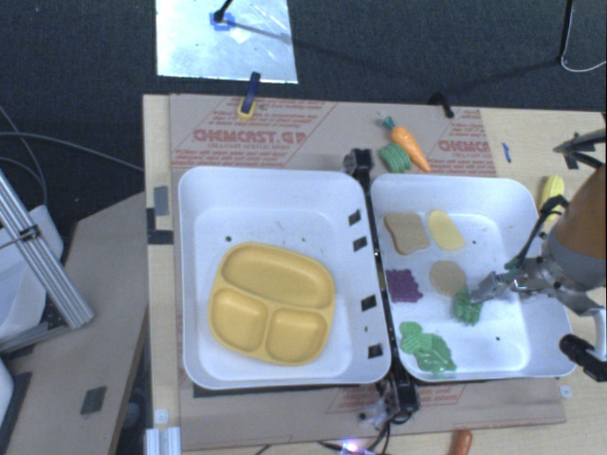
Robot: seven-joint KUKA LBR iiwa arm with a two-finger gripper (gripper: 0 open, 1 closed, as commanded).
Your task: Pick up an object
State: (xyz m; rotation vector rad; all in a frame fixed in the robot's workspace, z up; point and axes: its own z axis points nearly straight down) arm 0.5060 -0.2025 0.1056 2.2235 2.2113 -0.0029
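Reaching in from the right, low over the right bin (517, 197), wrist tilted toward the bin's middle. Gripper (486, 289) down among the toy food; impossible to tell whether the fingers are apart or together. Touching or just above a small green piece (466, 307), dark green and knobbly like broccoli, lying right of the bin's centre.

Elsewhere in the right bin: a tan bread slice (407, 232) at upper left, a pale yellow piece (445, 229) beside it, a round tan piece (447, 276) below, purple grapes (405, 284) at the left wall, leafy greens (425, 348) at lower left.

Left of the right bin, a second white bin (199, 216) holding a yellow divided tray (272, 302). Above the right bin, a toy carrot (409, 143) on cardboard (313, 131). Dark carpet beyond.
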